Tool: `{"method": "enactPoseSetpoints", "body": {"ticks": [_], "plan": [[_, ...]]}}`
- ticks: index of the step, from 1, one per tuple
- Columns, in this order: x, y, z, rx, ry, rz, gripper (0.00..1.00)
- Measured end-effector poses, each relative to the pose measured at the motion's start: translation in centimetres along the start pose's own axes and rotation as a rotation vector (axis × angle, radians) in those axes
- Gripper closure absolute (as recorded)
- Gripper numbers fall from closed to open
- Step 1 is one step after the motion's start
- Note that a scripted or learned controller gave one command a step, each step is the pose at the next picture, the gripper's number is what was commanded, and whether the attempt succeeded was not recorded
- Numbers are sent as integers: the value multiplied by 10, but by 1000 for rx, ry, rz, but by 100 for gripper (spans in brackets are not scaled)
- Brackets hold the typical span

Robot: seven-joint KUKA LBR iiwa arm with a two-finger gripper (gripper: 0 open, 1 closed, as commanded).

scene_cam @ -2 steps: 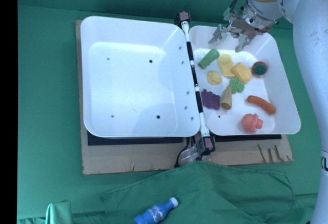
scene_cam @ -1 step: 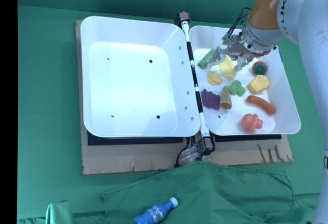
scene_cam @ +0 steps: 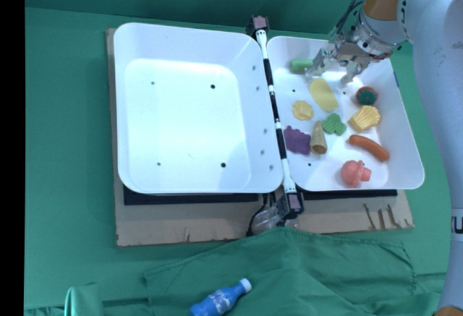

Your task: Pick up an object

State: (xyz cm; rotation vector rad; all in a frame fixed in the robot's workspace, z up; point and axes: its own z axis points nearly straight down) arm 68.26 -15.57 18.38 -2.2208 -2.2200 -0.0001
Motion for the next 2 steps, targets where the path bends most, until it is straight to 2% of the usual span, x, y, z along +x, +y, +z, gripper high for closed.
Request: {"method": "enactPoseSetpoints", "body": {"ticks": [1,2], "plan": [[26,-50,-2,-16,-7,4,0],[24,-46,-17,-27,-9,6,100]]}}
